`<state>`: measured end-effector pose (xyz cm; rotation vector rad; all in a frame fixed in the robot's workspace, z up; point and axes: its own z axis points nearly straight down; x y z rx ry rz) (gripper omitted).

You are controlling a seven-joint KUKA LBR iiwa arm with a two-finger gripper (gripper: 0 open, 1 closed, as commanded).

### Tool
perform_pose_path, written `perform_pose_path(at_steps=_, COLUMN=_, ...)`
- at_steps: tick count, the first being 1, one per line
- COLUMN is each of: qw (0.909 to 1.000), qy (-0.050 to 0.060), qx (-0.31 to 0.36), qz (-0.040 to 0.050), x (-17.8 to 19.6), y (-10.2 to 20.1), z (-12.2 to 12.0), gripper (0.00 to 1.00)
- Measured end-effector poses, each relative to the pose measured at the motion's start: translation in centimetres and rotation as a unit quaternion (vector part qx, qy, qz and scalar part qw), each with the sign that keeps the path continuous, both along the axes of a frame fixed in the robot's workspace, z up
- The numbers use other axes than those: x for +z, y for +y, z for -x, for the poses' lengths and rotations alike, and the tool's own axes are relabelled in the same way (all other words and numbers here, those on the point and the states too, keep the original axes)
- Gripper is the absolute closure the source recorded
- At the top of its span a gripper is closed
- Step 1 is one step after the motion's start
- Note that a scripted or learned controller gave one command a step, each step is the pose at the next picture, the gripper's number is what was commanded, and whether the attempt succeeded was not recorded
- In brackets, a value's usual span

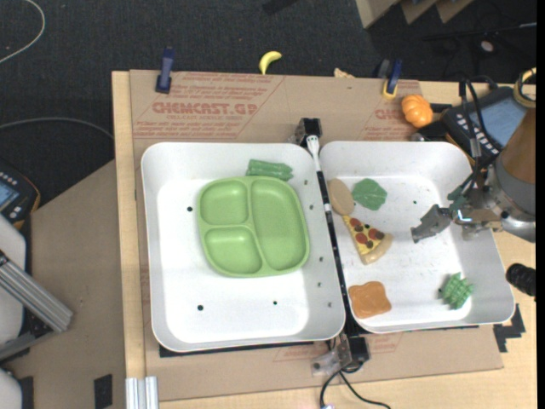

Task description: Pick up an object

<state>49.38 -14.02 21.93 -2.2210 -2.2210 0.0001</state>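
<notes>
Two shallow white bins are shown side by side on a brown cardboard sheet, on which the red lettering "CHEMCAST" is printed twice, once behind each bin; the smaller print beneath it cannot be read. A blue clamp is fixed at the sheet's far left edge, a small yellow banana-shaped piece lies beyond the far edge, and a second blue clamp is seen further right.

The left bin is occupied by a green divided plate of three compartments, set near its middle. A green leafy toy is seen just behind the plate, at its far rim.

In the right bin, near the left wall, a tan oval toy is placed beside a dark green leaf-like toy. A toy pizza slice lies just in front of these, and an orange toast-like toy rests near the front left corner. A green broccoli-like toy is found near the front right corner. No writing is visible on the toys.

The gripper is held over the bin's middle, between the pizza slice and the broccoli-like toy. Its dark fingers are seen slightly spread, with nothing between them.

An orange pumpkin-like toy sits on the cardboard behind the right bin.
</notes>
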Motion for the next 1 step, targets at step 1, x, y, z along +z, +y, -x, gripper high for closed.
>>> perform_pose_path(at_steps=1, qw=1.0, qy=-0.008, qx=0.005, qz=-0.0006, x=11.58, y=7.38, z=1.24, gripper=0.0)
